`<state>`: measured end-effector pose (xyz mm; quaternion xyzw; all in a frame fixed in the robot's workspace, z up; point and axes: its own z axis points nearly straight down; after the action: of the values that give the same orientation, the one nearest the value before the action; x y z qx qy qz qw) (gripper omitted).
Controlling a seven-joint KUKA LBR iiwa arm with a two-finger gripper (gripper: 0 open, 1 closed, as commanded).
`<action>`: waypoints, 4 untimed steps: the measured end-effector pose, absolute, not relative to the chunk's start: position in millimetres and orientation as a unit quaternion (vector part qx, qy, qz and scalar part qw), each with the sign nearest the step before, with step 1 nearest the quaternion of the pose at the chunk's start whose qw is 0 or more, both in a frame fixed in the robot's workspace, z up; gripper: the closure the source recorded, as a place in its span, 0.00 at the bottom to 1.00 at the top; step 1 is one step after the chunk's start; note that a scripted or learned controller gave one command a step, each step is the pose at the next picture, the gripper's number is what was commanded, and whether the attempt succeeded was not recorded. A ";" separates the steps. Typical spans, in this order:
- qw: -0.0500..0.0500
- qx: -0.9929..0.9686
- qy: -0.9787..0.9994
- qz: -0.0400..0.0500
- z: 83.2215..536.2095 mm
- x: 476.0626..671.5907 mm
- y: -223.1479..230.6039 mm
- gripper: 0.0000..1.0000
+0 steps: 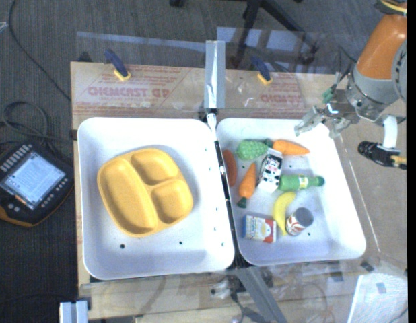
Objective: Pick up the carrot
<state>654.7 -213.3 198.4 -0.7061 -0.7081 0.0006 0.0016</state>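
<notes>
— Two white bins sit side by side on the counter (141,89), am I seeing that right?

— Yes. Biggest things first: the left bin (93,247) carries a yellow divided plate (146,190) with three compartments, lying a bit left of its middle. The right bin (346,231) holds all the small stuff.

— And the arm?

— The arm (383,52), grey with its orange part showing, comes in from the right and hangs over the far right corner of the right bin. Its end effector (322,120) is above that bin's back edge, fingers spread apart, nothing between them.

— Where's the carrot?

— One carrot (291,147) lies near the back of the right bin, just below the end effector but apart from it. A second carrot (248,180) lies tilted further left, beside a white carton (270,170).

— What else?

— A green bottle (302,182) on its side, a banana (282,210) below it, a small box (260,228) at the front, a green leafy vegetable (251,149), and a little can (300,221) touching the banana.
</notes>
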 end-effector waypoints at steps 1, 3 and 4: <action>0.000 -0.633 -0.774 -0.003 99.1 638.7 -216.1 0.00; -0.003 -0.546 -0.838 -0.005 90.4 650.3 -216.8 0.00; -0.007 -0.545 -0.838 -0.004 99.1 651.4 -217.4 1.00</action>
<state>651.4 -217.4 99.1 -0.5453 -0.8382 -0.0037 -0.0072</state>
